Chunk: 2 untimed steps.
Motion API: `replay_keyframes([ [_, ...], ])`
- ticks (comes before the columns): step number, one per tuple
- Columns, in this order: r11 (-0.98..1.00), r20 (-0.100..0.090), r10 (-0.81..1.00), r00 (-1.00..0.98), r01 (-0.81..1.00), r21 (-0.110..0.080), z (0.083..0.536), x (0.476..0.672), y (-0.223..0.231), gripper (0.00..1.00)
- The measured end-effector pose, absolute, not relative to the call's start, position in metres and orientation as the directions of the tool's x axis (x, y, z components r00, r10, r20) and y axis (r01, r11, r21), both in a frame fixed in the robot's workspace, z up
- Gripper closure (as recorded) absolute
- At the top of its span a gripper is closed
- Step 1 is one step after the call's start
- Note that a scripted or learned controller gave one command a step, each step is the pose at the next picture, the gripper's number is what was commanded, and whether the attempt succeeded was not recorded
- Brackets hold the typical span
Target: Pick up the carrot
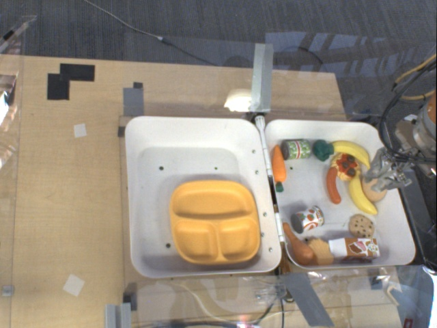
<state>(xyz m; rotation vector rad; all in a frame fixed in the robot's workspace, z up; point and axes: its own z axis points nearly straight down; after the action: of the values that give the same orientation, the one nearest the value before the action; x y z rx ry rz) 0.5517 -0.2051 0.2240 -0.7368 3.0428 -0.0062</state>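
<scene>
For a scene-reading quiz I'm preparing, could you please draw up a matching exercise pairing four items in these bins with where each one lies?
Things:
1. small orange carrot with a green tip
2. yellow three-compartment plastic plate
3. curved yellow banana
4. round brown speckled cookie

Places:
A. in the left bin
B. right bin, against its left wall
C. right bin, near its front right corner
D. right bin, upper right, beside the robot's hand

Pairs: 1-B, 2-A, 3-D, 4-C
</scene>
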Motion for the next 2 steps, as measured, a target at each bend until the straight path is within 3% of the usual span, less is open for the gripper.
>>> replay_keyframes([
  [1,0.596,-0.004,-0.803,-0.596,-0.803,-0.003,0.15,0.523,-0.205,1.0],
  [2,-0.088,0.0,-0.996,0.088,-0.996,-0.007,0.169,0.489,-0.2,1.0],
])
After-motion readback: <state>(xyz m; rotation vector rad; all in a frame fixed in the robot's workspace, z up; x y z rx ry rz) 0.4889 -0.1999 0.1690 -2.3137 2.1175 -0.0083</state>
